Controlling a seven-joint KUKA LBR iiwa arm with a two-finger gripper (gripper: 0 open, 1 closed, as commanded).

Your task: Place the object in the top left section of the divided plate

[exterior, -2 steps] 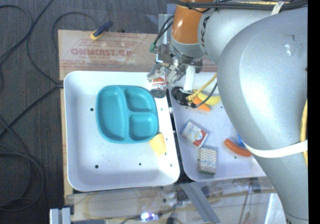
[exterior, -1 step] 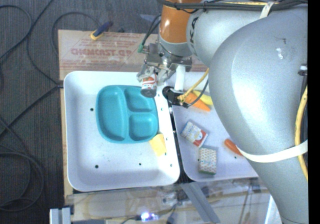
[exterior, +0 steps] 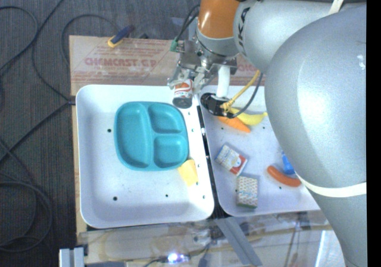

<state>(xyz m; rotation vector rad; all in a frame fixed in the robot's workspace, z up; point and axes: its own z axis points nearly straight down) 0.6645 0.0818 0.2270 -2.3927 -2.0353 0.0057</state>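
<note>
A blue divided plate (exterior: 152, 134) lies in the left white bin (exterior: 95, 194), with one long section on its left and two smaller ones on its right. My gripper (exterior: 187, 85) hangs over the far right corner of that bin, just beyond the plate's top right edge. It is shut on a small can (exterior: 182, 95) with a red and white label and a grey end facing the camera. The can hangs tilted above the bin's rim, off the plate.
A yellow wedge (exterior: 187, 171) lies by the plate's near right corner. The right bin (exterior: 268, 203) holds an orange carrot (exterior: 237, 124), a banana (exterior: 251, 118), a small box (exterior: 231, 159), a speckled block (exterior: 247, 191), a sausage (exterior: 284, 177) and a blue item (exterior: 287, 164). Cardboard (exterior: 119, 63) lies behind the bins.
</note>
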